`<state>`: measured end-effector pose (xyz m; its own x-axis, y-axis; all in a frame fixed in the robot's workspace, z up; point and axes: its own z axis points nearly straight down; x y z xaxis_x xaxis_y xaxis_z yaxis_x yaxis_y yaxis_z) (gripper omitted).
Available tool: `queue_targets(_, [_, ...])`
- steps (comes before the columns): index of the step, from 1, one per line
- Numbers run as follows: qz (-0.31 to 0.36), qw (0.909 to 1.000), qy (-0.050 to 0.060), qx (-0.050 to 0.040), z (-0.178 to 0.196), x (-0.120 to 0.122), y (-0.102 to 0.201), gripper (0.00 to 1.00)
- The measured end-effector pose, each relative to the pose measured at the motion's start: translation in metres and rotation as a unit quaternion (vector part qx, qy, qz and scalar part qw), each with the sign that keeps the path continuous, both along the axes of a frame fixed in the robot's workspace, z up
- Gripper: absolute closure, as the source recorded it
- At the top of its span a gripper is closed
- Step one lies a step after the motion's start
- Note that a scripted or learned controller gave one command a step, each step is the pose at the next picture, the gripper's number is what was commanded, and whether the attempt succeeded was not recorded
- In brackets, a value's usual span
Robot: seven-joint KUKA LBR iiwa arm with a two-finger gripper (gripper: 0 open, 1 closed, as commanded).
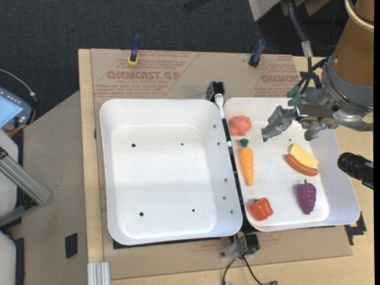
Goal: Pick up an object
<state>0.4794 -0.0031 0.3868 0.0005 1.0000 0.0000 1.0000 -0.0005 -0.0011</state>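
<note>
The right bin (341,209) holds several toy foods: a pink-red lump (240,125) at the back left, an orange carrot (246,165) beside the divider, a red pepper (260,208) at the front, purple grapes (306,196) and a yellow-and-orange slice (303,160) on the right. My gripper (294,129) hangs over the back of this bin, between the pink-red lump and the slice. It is open, its fingers spread wide, with only white bin floor showing between them.
The left bin (119,218) lies alongside, sharing a black divider edge (228,153) with the right one. Clamps (135,51) sit at the bench's back edge. A black cylinder (356,168) juts in at the right.
</note>
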Motion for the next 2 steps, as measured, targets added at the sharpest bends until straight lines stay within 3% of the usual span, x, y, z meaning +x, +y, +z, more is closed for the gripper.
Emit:
queue_targets(1, [0.004,1.0000,-0.005,0.0013,0.0709,0.0004,0.0852,0.00])
queue_targets(2, [0.001,1.0000,-0.003,0.0001,0.0775,0.0007,0.0814,1.00])
